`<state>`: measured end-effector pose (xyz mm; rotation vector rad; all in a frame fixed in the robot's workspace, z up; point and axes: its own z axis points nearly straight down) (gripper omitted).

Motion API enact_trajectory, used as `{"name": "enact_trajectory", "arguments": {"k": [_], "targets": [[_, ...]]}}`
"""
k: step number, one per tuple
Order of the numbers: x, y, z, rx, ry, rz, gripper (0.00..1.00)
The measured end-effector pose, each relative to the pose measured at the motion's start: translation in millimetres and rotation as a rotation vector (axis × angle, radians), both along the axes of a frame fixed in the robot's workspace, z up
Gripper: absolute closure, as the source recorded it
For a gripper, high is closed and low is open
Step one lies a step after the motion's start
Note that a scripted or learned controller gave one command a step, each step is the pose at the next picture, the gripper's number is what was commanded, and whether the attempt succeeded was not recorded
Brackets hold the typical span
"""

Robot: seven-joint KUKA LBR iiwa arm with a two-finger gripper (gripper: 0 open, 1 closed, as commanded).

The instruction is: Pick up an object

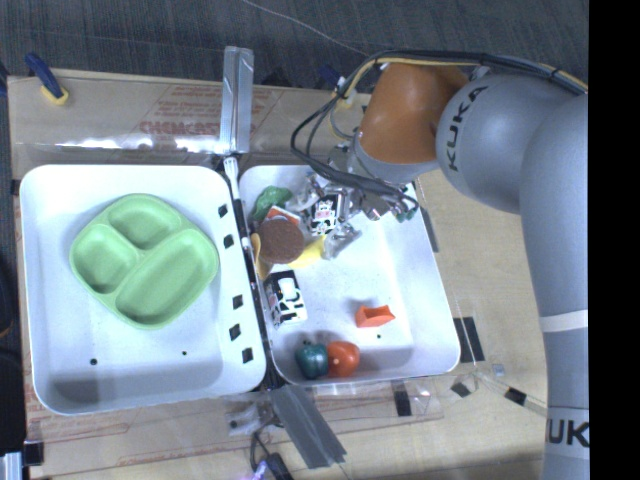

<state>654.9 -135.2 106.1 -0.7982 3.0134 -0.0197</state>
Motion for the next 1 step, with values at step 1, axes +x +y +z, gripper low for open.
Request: {"name": "enact_trajectory", "arguments": {"k": [1], "targets": [[-3.8, -4.7, -11.2, 0.008, 0.019, -0.162, 0.00]]}}
